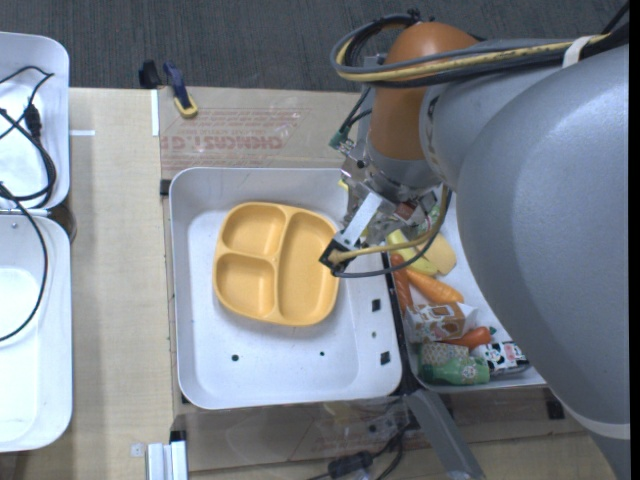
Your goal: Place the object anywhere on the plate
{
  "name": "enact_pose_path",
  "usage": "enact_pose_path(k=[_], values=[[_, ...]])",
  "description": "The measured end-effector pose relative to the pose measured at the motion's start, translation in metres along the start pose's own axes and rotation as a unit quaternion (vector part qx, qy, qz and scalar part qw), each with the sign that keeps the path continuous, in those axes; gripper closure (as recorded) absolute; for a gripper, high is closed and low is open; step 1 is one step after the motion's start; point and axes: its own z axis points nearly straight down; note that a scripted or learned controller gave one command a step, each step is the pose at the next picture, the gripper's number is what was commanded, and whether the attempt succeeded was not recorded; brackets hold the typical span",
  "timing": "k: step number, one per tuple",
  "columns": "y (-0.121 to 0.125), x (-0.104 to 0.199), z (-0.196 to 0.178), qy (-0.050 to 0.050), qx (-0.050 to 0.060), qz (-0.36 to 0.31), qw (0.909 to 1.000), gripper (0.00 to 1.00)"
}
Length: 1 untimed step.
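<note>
Grey arm, nearest item: it reaches in from the view's right, with an orange band above the wrist, and stands over the seam between the two bins.

Gripper: hangs low under the wrist at the second bin's inner edge. We cannot tell whether it is wide or narrow, and we record no held item.

Plate: yellow, three compartments, lying flat in the white bin toward its far side. All compartments are bare; we judge it waits as the drop target.

Second bin: candidate stock, packed close together.
- carrot
- yellow piece
- printed packet
- green bundle

The object, we judge, is one of these and not yet on the plate; we cannot say which. The gripper's station suits a pick of the yellow piece or the carrot, both just beside it.
</note>
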Motion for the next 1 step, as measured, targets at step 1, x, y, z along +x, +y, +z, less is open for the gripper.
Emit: enact_pose_path(k=[1], values=[[-0.046,0.0002,-0.0326,0.0,0.0,-0.094,0.9956,1.0]])
